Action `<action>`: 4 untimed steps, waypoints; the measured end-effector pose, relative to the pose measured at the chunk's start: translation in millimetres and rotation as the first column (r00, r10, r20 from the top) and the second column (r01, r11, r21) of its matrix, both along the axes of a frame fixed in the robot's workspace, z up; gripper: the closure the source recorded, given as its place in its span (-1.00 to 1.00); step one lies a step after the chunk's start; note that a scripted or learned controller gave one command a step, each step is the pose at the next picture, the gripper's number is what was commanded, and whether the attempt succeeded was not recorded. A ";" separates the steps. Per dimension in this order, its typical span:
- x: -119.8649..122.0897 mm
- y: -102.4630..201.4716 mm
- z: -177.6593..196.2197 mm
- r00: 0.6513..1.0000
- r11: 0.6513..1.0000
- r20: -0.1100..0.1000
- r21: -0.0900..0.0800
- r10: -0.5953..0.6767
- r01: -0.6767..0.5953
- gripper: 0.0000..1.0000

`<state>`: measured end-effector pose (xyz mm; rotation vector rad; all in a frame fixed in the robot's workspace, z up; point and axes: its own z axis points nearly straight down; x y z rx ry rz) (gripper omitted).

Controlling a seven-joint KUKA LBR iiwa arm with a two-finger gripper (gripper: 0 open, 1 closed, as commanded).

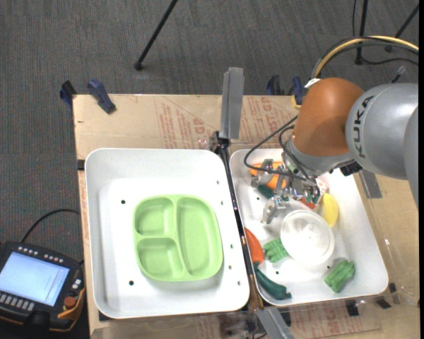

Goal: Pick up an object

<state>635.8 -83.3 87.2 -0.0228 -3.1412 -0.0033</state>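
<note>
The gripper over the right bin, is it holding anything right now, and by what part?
Cannot be told: the gripper hangs low among the toys in the right bin.

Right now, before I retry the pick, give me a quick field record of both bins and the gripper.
left bin: green divided plate, lying flat
right bin: white bowl, yellow piece, orange piece, three green pieces
gripper: low over the right bin's far-left part, just beside the bowl
grasp: cannot tell
</note>
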 end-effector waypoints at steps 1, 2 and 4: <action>1.8 1.1 11.4 1.000 1.000 0.005 0.000 0.004 -0.004 1.00; -35.1 14.9 192.7 0.999 0.999 0.016 -0.003 0.047 -0.047 1.00; -56.2 -13.1 43.3 0.960 0.960 -0.006 0.002 0.281 -0.281 1.00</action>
